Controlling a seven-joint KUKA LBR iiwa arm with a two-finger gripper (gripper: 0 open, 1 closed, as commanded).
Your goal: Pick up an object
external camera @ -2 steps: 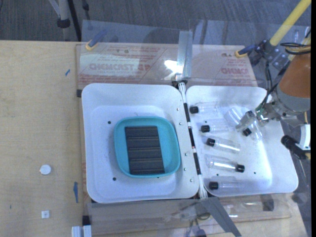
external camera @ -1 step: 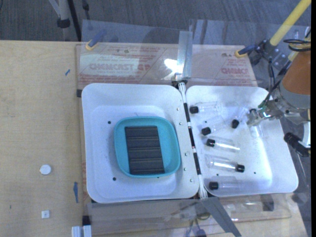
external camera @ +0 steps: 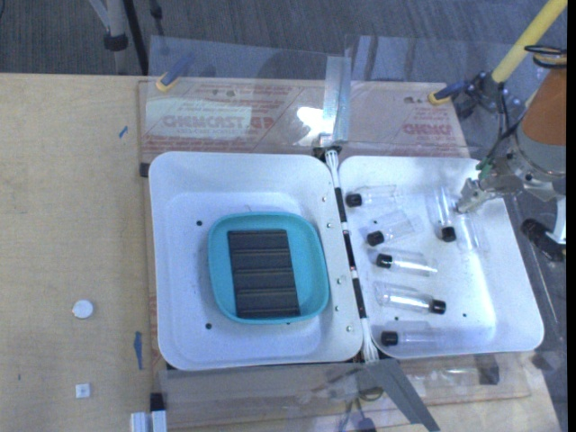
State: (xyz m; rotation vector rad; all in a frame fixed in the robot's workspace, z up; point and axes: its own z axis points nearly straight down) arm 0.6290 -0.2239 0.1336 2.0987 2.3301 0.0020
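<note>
Red "CHEMCAST" lettering on the panel (external camera: 211, 120) — gripper (external camera: 468, 196) over vials (external camera: 409, 264), grip state unclear

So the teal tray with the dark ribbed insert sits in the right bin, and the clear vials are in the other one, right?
Not quite. The camera view shows the teal tray with its dark ribbed insert in the left bin. The clear vials lie in the right bin.
</note>
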